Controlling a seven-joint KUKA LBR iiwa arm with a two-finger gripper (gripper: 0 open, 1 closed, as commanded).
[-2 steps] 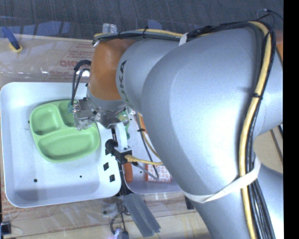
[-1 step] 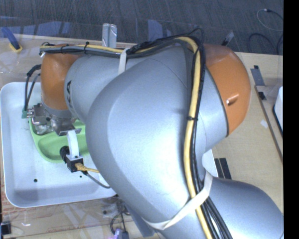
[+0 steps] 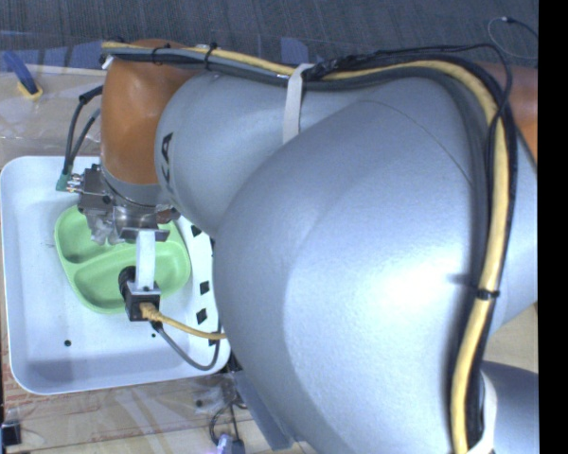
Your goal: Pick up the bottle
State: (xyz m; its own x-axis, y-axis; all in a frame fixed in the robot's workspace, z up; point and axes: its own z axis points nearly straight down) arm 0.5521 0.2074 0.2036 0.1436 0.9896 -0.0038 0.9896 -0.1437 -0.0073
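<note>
Fingers (image 3: 121,218): low over the green dish (image 3: 95,277), upper left of the frame; I cannot tell whether spread or pressed together.
Bottle: I cannot tell where it lies; the arm (image 3: 360,253) covers much of the desk.
Left bin (image 3: 38,367): carries the dish.
Step in hand: probably the descent to grasp.
Doing it well: confirm the target is the bottle, not the dish rim, before closing.
</note>
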